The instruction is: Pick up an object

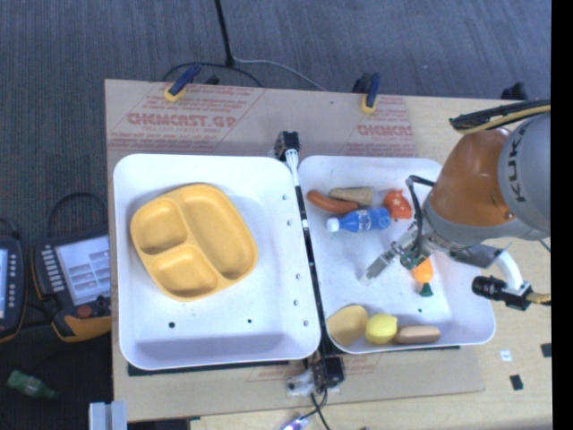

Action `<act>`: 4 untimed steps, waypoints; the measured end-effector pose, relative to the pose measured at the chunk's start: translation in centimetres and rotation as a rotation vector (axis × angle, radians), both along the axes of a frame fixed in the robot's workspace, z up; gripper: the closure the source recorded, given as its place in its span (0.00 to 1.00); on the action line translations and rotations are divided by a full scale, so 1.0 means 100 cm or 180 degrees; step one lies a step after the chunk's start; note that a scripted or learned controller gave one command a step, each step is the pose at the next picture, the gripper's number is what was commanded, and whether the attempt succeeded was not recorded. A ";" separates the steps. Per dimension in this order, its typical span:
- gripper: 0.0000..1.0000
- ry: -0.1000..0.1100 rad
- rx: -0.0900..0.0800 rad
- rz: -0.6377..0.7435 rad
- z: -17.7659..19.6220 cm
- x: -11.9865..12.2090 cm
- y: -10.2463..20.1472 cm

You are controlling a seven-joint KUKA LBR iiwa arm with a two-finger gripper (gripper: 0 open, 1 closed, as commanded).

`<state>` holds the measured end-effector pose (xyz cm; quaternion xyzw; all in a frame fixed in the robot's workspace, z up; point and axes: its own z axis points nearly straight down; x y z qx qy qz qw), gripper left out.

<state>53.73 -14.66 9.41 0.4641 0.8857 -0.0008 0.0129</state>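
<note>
The right bin point(466, 330) holds several small toy foods. Along its far side lie a red sausage point(324, 202), a brown roll point(351, 194), a blue bottle point(363, 221) and a red-orange piece point(399, 204). At the near edge sit a tan shell-shaped piece point(346, 322), a yellow lemon point(381, 329) and a brown sausage point(417, 334). My gripper point(394, 260) hangs low over the middle of this bin, below the bottle. An orange carrot with a green tip point(423, 274) lies right beside it on the right, partly under the wrist. Nothing shows held.
The left bin point(143, 339) contains a yellow divided plate point(191, 238). A black bar point(304, 231) runs between the two bins. The arm's orange band point(474, 182) overhangs the right bin's right side. A cable plug point(501, 288) sticks out near the right rim.
</note>
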 end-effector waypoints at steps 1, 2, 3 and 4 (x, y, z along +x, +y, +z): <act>0.00 0.0001 -0.0015 0.2361 0.000 -0.014 -0.026; 0.00 0.0035 -0.0042 0.3329 0.000 -0.004 -0.020; 0.00 0.0021 -0.0075 0.4142 0.001 -0.003 -0.006; 0.00 -0.0012 -0.0097 0.3811 0.002 -0.027 -0.011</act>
